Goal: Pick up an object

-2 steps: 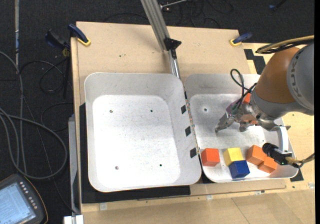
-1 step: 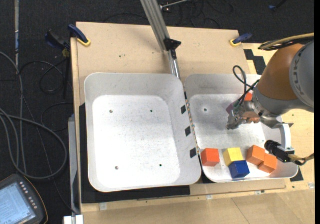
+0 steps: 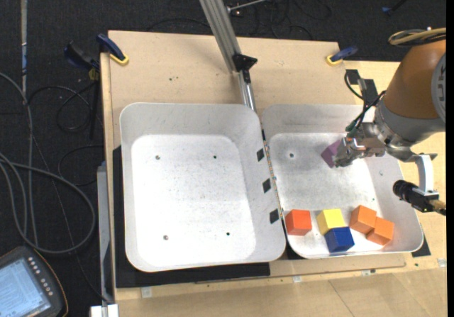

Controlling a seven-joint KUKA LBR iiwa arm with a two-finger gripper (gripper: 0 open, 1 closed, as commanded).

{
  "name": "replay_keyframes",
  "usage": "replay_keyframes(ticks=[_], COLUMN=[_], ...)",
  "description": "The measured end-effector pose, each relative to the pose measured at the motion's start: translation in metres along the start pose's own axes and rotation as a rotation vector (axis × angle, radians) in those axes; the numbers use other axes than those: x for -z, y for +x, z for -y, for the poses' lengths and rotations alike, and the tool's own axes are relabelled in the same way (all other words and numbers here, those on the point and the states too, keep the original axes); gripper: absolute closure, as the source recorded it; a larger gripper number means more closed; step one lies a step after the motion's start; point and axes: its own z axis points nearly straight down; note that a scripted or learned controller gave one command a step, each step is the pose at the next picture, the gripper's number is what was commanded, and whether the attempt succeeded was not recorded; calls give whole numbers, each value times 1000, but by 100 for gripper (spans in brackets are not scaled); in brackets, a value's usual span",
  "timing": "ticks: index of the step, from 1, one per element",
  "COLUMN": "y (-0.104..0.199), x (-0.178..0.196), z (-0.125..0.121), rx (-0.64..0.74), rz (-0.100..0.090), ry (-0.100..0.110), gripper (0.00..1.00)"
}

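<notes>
A purple block (image 3: 330, 153) shows in the upper middle of the right bin (image 3: 312, 140), right against the left side of my gripper (image 3: 347, 153). The gripper's tip is dark and small in this view, and the block pokes out beside it. Whether the block rests on the bin floor or hangs just above it, I cannot tell. Along the bin's front wall lie an orange block (image 3: 299, 221), a yellow block (image 3: 330, 219), a blue block (image 3: 340, 239) and two more orange blocks (image 3: 364, 217) (image 3: 381, 230).
The left bin (image 3: 142, 167) sits beside the right one, joined by dark clips (image 3: 268, 184). A metal pole (image 3: 216, 10) slants in from the top to the bins' shared edge. The arm's grey and orange body (image 3: 418, 89) hangs over the right bin's far right side.
</notes>
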Motion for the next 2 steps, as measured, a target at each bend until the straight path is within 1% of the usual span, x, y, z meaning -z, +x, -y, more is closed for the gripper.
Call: replay_keyframes(ticks=[1, 2], y=[8, 7], x=[47, 90], z=[-6, -8], rx=[2, 1], rz=[0, 0], ry=[0, 0], gripper=[100, 100])
